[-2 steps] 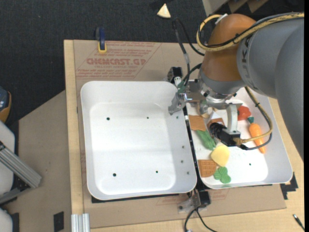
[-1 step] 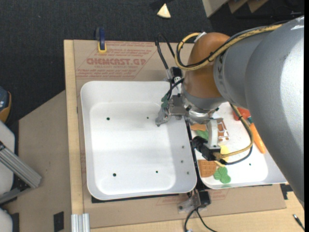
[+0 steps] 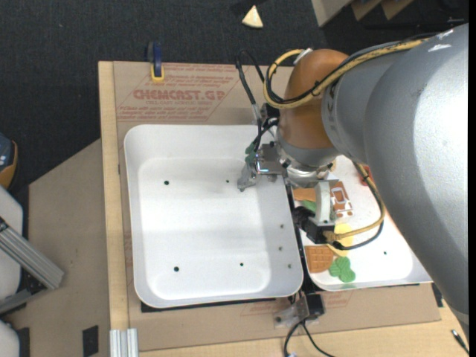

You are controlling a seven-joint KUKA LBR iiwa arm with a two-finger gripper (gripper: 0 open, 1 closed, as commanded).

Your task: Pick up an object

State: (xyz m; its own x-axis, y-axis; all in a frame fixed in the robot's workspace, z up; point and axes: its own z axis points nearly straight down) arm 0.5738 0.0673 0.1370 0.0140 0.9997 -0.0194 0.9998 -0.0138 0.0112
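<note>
At the near edge of the table (image 3: 186,326), a black cable and a small connector (image 3: 301,311) lie just below the two bins. In the right bin (image 3: 387,270), close to its near left corner, there is a green object (image 3: 343,271) and beside it a flat orange waffle-like piece (image 3: 318,257); the orange piece lies with its long side running from near to far. More small objects, orange and white (image 3: 338,201), lie farther back in this bin, partly covered by the arm.

The left bin (image 3: 201,222) is a wide white tray with some dark dots on its floor.

The grey arm (image 3: 409,125) enters from the right and fills the upper right part of the view, with its orange band (image 3: 312,99) above the wrist. The wrist points down and to the left. The pincer (image 3: 251,174) is over the far right part of the left bin, near the wall between both bins. I cannot tell if it is released or clenched, and nothing is seen between its tips.
</note>
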